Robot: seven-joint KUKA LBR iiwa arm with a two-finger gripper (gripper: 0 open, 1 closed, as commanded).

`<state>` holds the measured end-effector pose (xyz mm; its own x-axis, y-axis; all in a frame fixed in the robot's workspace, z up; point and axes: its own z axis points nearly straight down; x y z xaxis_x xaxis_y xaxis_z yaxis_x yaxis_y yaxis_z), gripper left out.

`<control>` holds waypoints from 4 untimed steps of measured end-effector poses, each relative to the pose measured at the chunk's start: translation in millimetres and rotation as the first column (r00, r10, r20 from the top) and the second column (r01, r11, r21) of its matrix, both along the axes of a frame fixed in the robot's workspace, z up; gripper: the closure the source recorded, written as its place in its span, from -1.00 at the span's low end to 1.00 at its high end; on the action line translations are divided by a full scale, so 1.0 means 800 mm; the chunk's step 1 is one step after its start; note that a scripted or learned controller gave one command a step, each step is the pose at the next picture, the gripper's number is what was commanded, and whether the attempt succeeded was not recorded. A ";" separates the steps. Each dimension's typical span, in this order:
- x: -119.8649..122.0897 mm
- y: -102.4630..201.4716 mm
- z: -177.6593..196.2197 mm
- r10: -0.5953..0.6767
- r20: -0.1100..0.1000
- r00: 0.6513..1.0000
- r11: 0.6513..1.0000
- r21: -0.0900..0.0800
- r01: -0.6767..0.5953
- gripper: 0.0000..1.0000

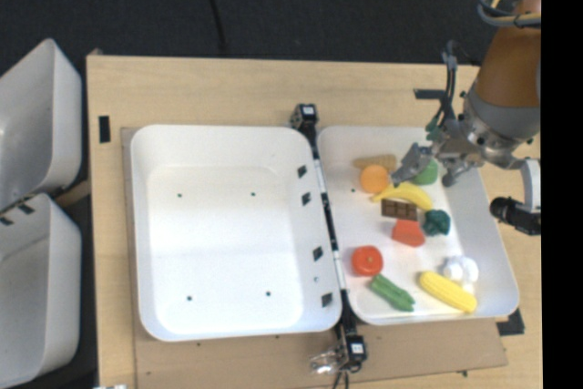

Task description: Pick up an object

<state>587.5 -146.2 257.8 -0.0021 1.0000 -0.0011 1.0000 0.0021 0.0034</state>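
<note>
My gripper [432, 168] hangs over the back of the right bin [492, 241], its fingers [411, 166] spread open. A light green piece [426, 175] lies just below, between the fingers, still resting in the bin. Beside it are an orange ball [373, 179], a yellow banana [409, 195] and a brown block [399, 209]. Nearer the front lie a red piece [408, 232], a dark green piece [438, 221], a red tomato [367, 261], a green cucumber [392, 292], a yellow corn cob [447, 291] and a white object [460, 270].
The left bin [146, 196] sits alongside, split from the right one by a ridge with black clips [321, 214]. The arm's orange band [510, 73] rises at the right. White containers [36, 123] stand off the bench at far left.
</note>
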 end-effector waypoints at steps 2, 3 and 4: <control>0.003 -0.083 -0.155 -0.003 0.011 1.000 1.000 -0.004 0.003 1.00; 0.066 -0.078 -0.175 0.000 0.022 1.000 1.000 -0.007 0.001 1.00; 0.057 -0.073 -0.179 0.003 0.016 1.000 1.000 -0.005 -0.003 1.00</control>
<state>632.9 -204.7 114.9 -0.0049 1.0000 -0.0065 0.9998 0.0050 0.0198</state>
